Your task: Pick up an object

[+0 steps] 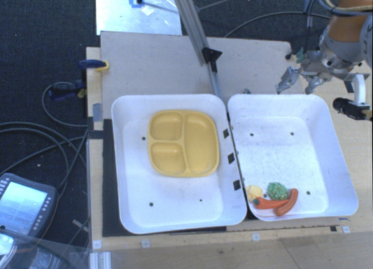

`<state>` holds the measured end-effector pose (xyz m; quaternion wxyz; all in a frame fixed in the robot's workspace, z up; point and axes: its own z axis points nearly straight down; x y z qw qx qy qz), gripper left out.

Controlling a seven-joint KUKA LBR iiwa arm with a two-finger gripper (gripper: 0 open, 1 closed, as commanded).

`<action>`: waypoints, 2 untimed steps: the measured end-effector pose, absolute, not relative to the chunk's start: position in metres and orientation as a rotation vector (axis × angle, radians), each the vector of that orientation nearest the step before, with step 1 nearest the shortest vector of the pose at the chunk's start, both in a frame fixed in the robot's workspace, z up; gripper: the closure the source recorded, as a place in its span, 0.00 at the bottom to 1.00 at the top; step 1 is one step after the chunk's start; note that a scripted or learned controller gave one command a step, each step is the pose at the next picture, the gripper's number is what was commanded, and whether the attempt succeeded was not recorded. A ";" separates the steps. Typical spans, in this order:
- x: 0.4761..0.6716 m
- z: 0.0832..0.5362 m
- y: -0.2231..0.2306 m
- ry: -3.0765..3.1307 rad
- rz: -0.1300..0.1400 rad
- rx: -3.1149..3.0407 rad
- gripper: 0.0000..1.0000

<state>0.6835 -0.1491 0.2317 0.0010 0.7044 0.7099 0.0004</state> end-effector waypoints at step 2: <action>0.682 0.174 -0.141 2.232 -0.003 2.213 0.00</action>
